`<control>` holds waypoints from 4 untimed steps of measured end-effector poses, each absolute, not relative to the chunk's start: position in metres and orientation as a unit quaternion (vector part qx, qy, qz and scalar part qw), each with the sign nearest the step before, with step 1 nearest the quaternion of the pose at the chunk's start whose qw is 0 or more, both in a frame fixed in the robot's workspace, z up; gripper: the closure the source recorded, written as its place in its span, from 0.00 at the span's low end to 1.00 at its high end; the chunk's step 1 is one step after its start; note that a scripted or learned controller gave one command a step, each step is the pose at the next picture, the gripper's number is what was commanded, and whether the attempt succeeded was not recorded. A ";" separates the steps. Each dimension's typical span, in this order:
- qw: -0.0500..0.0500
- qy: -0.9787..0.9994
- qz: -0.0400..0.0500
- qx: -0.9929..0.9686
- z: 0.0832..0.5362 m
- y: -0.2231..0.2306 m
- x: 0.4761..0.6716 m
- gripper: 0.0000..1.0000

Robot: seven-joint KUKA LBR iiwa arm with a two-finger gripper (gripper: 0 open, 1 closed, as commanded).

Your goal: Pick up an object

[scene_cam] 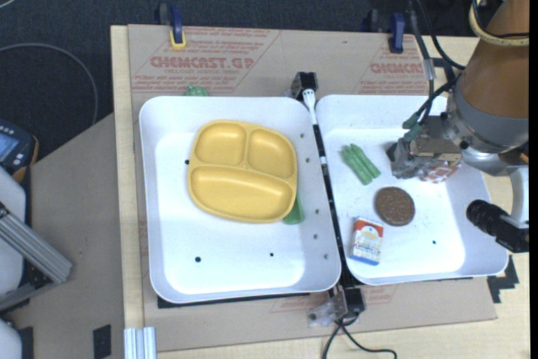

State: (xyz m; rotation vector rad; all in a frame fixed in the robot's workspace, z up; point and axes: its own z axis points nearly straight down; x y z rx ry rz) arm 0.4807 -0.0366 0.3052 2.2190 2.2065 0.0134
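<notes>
In the right bin lie a green ridged piece, a round brown disc and a small red, white and blue carton. My gripper hangs low over the bin's upper right part, just right of the green piece and above the disc. A red-and-white patterned object peeks out from under the gripper's body. The fingertips are hidden by the gripper's own body.
The left bin holds a yellow three-compartment plate with a bit of green thing sticking out under its right edge. A black divider strip runs between the bins. Blue clamps hold the board's far edge.
</notes>
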 end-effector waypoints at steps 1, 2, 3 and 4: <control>0.002 0.707 0.001 0.707 0.309 -0.033 0.480 1.00; -0.004 0.710 -0.002 0.704 0.224 0.059 0.478 1.00; 0.003 0.709 0.005 0.706 0.325 0.072 0.480 1.00; 0.005 0.708 0.008 0.706 0.452 0.074 0.481 1.00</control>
